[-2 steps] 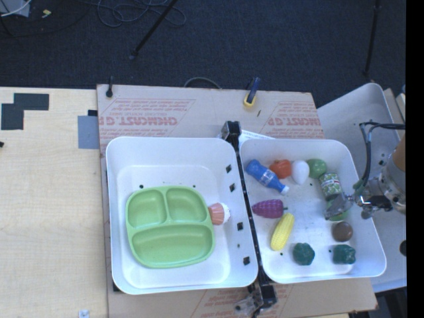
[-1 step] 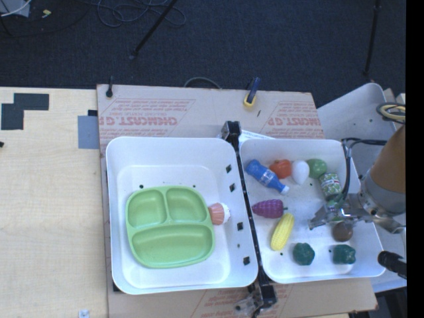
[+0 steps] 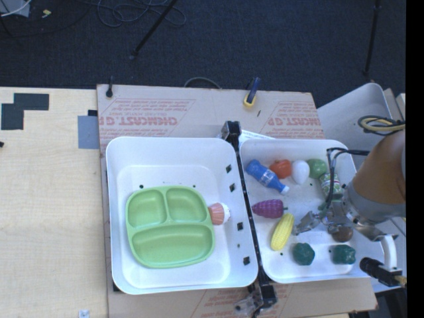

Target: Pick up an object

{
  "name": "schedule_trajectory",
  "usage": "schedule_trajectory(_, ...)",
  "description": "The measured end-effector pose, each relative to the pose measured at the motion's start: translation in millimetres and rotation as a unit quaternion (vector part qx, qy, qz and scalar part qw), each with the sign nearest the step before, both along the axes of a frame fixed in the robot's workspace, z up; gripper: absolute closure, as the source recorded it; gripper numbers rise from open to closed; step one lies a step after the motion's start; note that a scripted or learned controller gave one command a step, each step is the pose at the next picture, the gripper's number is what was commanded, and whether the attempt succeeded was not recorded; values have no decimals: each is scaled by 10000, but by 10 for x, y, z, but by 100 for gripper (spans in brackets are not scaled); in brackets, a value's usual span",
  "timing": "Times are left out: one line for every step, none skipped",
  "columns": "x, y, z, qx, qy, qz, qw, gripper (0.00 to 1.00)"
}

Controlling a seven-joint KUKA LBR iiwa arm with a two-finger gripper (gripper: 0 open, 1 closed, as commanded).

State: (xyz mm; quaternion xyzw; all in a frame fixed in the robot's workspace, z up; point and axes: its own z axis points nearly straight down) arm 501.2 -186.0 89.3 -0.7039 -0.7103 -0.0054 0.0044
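Your gripper (image 3: 317, 220) sits low in the right bin (image 3: 291, 273), fingers spread and grasping nothing. The corn (image 3: 282, 232) lies just at its 9 o'clock, the purple piece (image 3: 268, 209) at 10, the dark green piece (image 3: 304, 254) at 6. The green tray (image 3: 169, 235) occupies the left bin (image 3: 165, 148).

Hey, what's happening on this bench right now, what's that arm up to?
A grey robot arm reaches into the right bin, its gripper low among toy foods: a yellow corn cob, a purple piece, a blue bottle and two dark green pieces. Nothing is visibly held between its fingers. The left bin holds a green divided plate with a small pink-and-white toy at its right edge.
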Motion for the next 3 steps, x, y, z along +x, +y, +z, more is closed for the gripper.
schedule_trajectory(-23, -46, 104, -34, 16, -34, 10000, 100)
schedule_trajectory(51, -99, 702, -76, -8, -44, 10000, 100)
schedule_trajectory(-47, -131, 1239, -71, 3, -43, 10000, 100)
